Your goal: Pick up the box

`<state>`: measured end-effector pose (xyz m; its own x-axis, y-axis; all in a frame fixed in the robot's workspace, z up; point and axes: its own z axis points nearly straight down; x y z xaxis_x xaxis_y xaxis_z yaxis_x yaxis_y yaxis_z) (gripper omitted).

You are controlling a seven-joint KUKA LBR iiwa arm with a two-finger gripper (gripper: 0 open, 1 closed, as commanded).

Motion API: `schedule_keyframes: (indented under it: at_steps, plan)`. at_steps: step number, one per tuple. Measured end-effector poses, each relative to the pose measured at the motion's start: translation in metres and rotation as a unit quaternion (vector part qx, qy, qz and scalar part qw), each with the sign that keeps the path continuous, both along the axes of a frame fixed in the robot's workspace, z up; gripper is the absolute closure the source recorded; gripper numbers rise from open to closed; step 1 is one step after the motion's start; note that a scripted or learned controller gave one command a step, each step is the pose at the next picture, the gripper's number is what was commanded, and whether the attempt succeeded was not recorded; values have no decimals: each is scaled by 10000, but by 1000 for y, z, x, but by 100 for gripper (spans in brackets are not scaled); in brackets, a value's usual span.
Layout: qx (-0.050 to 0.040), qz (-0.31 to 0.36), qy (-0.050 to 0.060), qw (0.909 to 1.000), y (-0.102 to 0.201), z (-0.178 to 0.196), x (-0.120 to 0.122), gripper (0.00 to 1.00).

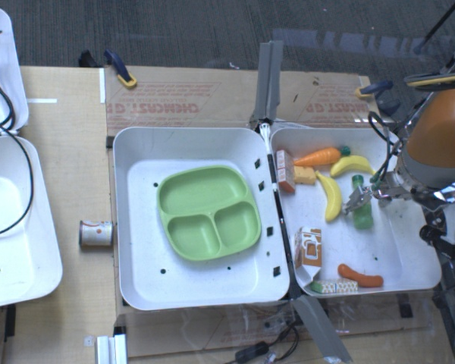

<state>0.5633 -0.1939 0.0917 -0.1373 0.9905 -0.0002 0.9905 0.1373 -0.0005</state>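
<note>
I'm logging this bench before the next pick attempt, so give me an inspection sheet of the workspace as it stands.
Surface: two white bins side by side, left bin, right bin, on a cardboard-covered bench.
Job's things: box lying near the right bin's left wall, untouched.
Clutter: green divided plate in left bin; two bananas, carrot, green bottle, sausage and a small carton in right bin; can on the bench.
Grippers: gripper low over the green bottle, away from the box.
Cables: black cables at left; more by the arm.
Surroundings: blue clamps at the back edge.
</note>
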Motion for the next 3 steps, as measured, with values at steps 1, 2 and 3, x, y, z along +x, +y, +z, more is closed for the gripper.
schedule_keyframes:
  at_steps: [1, 2, 3]
  plan:
    - [2, -46, 4, 10000, 7, 0, -48, 0]
    - [-1, -69, -3, 10000, 6, 9, -47, 100]
    - [-1, -66, -2, 10000, 6, 9, -47, 0]
